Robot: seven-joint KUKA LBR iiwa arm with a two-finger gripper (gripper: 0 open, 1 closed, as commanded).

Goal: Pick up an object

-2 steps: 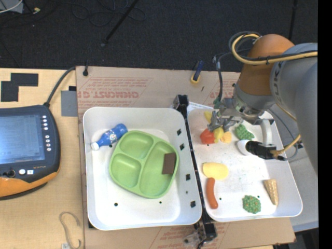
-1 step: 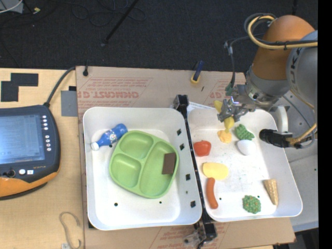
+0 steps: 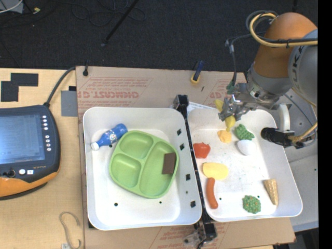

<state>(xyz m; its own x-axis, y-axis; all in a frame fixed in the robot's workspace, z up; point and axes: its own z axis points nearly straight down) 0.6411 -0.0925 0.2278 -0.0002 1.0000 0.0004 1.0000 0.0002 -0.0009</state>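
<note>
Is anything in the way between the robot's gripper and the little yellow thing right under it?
Nothing visible is in the way. The gripper hangs at the top of the right bin, right above the small yellow piece. The green broccoli and the white piece lie beside it, off to the right.

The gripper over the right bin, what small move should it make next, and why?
Probably a short, straight descent. The gripper hangs at the far end of the right bin, with a small yellow piece lying just below it and a green piece close beside.
</note>
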